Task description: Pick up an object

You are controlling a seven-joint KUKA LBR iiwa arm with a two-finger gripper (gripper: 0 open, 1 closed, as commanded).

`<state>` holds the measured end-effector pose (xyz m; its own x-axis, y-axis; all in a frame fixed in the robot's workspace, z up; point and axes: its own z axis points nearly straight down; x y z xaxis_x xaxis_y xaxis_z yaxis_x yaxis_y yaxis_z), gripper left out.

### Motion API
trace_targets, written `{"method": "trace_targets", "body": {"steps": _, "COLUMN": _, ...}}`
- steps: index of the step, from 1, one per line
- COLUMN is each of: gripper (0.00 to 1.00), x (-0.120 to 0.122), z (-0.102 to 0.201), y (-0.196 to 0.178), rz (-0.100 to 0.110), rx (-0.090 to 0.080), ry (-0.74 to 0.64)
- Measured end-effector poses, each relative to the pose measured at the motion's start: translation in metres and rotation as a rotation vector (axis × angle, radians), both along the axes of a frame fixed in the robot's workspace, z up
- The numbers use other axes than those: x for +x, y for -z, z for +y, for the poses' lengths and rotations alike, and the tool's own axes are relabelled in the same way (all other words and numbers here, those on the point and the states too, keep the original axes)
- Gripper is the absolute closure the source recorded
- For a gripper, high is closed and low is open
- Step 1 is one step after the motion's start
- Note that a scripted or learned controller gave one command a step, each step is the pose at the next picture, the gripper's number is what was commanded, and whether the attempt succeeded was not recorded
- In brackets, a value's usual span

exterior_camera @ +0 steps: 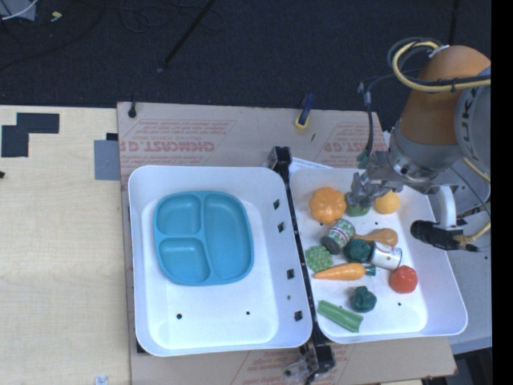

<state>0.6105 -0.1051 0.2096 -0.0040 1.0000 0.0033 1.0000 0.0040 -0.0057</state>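
Observation:
My gripper (360,192) reaches down into the back of the right bin (437,315), directly over a small green object (357,208) that it partly hides. An orange pumpkin-like piece (328,204) lies just to its left and a yellow lemon (387,203) just to its right. Nearer the front lie a labelled can (338,235), a tan squash (384,237), a dark green piece (358,250), a white can (388,257), a carrot (341,273), a red tomato (404,279), a pale green broccoli (318,257), a dark green floret (363,298) and a green pod (340,315).
The left bin (152,311) holds a blue divided plate (203,237). A raised divider (290,231) separates the two bins. A cardboard sheet (200,139) lies under both. The right bin's front right corner has free floor.

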Motion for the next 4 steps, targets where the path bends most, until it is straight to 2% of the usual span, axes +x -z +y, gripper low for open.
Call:
{"method": "trace_targets", "body": {"steps": 1, "gripper": 1.00, "x": -0.017, "z": 0.055, "y": 0.006, "rz": 0.001, "rx": 0.000, "ry": 0.000}}
{"method": "trace_targets", "body": {"steps": 3, "gripper": 1.00, "x": -0.042, "z": 0.168, "y": -0.023, "rz": -0.002, "rx": 0.000, "ry": -0.002}}
{"method": "trace_targets", "body": {"steps": 4, "gripper": 1.00, "x": -0.051, "z": 0.219, "y": -0.024, "rz": -0.001, "rx": -0.002, "ry": -0.002}}
